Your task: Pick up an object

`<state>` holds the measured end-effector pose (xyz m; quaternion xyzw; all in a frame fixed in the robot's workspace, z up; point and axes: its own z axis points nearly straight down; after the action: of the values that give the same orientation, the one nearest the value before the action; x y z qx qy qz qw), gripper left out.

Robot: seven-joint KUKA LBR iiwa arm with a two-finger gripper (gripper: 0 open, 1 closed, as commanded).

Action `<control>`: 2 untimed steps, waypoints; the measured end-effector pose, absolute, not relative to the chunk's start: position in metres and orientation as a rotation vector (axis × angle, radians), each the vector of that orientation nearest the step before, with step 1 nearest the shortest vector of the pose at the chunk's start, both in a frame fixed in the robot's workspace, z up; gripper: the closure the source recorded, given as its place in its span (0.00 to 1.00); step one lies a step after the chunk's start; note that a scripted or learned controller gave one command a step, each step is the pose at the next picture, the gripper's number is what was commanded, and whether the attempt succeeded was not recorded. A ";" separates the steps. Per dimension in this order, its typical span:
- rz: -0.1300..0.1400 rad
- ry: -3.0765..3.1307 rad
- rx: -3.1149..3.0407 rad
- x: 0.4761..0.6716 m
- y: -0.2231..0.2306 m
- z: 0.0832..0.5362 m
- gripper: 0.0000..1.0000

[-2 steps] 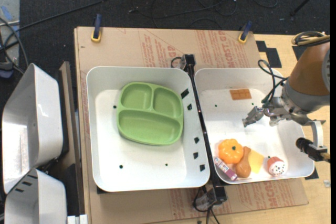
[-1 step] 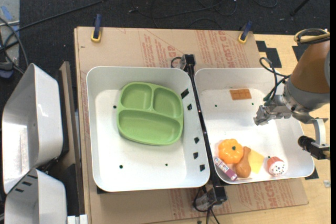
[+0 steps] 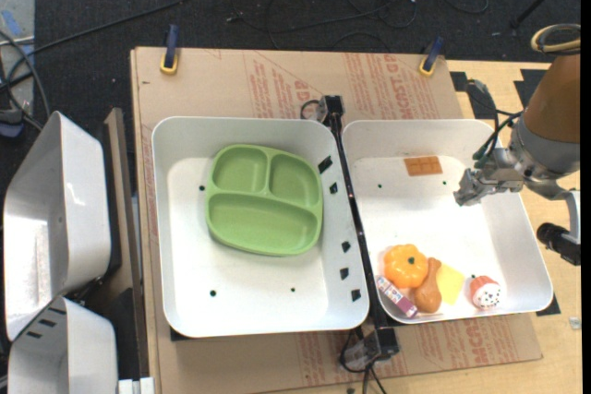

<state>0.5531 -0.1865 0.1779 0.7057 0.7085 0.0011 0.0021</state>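
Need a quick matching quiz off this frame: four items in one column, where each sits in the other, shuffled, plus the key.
Items:
1. Green plastic divided plate
2. Flat orange rectangular piece
3. Small orange pumpkin-shaped toy
4. Arm's end effector

Places:
A. Right bin, near corner, among other small toys
B. Left bin, middle
C. Over the right bin's right side
D. Right bin, far end, lying apart from other things

Pairs: 1-B, 2-D, 3-A, 4-C

Green divided plate [image 3: 265, 200] in left bin [image 3: 175, 226]; yellow clamps [image 3: 169, 60] on cardboard [image 3: 277, 78].
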 end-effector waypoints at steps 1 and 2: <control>0.003 2.221 2.214 0.557 -0.189 0.221 1.00; 0.004 2.221 2.213 0.558 -0.190 0.267 1.00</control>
<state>0.5582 -0.1895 0.2670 0.7058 0.7084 0.0012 0.0032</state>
